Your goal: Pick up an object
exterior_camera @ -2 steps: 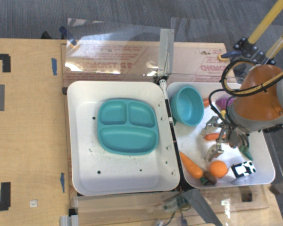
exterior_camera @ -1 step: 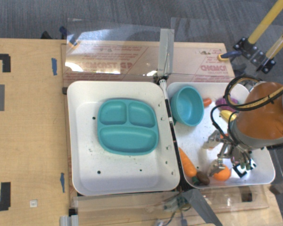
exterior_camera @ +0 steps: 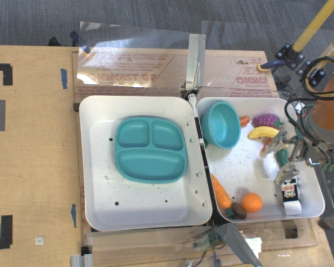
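Note:
My gripper [exterior_camera: 283, 151] hangs low over the right side of the right bin [exterior_camera: 250, 174]. A small green thing [exterior_camera: 282, 159] sits right at its tip, with a white piece [exterior_camera: 269, 166] just to its left; whether either is gripped is unclear. A yellow banana [exterior_camera: 263, 132] and purple grapes [exterior_camera: 265, 119] lie just up-left of the gripper. A teal bowl [exterior_camera: 221, 125] rests tilted in the bin's back left corner, a small orange piece [exterior_camera: 244, 121] beside it. An orange fruit [exterior_camera: 252, 202], a brown item [exterior_camera: 237, 209] and a carrot [exterior_camera: 221, 191] lie along the front.
The left bin [exterior_camera: 94, 166] holds a teal divided plate [exterior_camera: 151, 149]. A metal divider [exterior_camera: 194, 65] and a clear sheet stand behind the bins. The grey arm with its orange band [exterior_camera: 328, 115] and cables crowd the right edge.

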Robot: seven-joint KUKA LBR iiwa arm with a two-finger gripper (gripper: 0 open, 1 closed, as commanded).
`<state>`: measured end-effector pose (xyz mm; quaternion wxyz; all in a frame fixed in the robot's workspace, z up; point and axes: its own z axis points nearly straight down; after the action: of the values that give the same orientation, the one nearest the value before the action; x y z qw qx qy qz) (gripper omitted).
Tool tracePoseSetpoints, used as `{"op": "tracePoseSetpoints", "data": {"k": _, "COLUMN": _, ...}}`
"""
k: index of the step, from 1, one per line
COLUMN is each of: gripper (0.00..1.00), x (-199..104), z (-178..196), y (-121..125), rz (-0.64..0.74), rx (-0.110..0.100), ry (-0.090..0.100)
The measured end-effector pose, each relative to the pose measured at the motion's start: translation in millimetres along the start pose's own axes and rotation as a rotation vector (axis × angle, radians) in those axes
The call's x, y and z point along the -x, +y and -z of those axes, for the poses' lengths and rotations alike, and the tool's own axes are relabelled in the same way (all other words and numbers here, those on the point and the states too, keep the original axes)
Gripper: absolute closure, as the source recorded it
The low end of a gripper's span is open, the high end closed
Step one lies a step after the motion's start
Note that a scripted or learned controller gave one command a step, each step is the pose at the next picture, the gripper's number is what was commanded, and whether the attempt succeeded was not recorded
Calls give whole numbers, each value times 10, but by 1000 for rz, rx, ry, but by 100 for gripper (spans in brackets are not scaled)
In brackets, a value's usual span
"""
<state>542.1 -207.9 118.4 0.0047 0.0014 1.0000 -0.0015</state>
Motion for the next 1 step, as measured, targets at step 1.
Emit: {"op": "tracePoseSetpoints", "data": {"k": 1, "gripper": 0, "x": -277, "z": -296, "y": -148, "rz": 68, "rx": 2, "ry": -2}}
